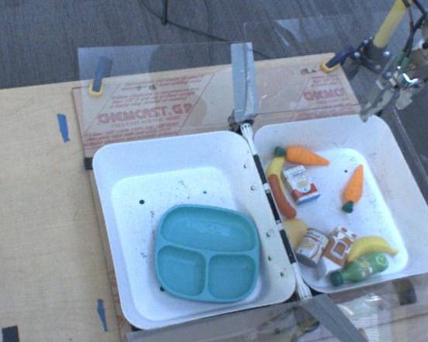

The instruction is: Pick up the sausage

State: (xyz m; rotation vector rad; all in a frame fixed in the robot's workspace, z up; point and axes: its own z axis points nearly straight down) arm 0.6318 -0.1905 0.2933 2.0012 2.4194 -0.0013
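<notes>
The sausage is a reddish-brown link lying lengthwise against the left wall of the right bin. Its far end touches a yellow piece. A small red and white carton lies just to its right.
The right bin also holds two carrots, a banana, a green bottle and two small cartons. A teal divided plate lies in the left bin. A yellow rod with cables stands at the top right.
</notes>
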